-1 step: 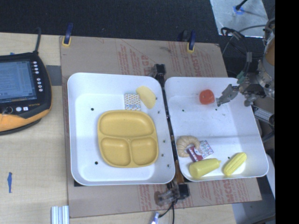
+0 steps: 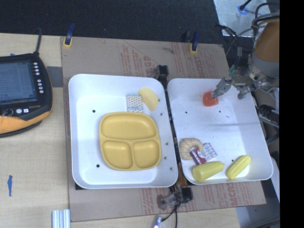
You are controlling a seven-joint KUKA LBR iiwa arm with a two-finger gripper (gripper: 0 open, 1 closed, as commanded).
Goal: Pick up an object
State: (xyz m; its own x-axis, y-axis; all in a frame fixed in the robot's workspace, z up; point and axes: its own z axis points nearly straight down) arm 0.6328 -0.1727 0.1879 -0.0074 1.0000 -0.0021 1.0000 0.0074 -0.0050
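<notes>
My gripper point(image 2: 230, 92) hangs over the far right part of the right bin point(image 2: 247, 127), with its two fingers spread apart and open. A small red object point(image 2: 210, 99) lies on the bin floor just left of the left finger point(image 2: 220, 88), beside it and not between the fingers. At the near end of the same bin lie a tan ring-shaped pastry point(image 2: 190, 147), a small printed packet point(image 2: 206, 151), a yellow oblong piece point(image 2: 207, 170) and a yellow corn cob point(image 2: 238, 166).
The left bin point(image 2: 83, 127) holds a yellow divided plate point(image 2: 129, 140), a pale yellow piece point(image 2: 148, 98) and a small patterned packet point(image 2: 134, 103). A tablet controller point(image 2: 21, 91) sits at the bench's far left. Cables and the arm's base crowd the right side.
</notes>
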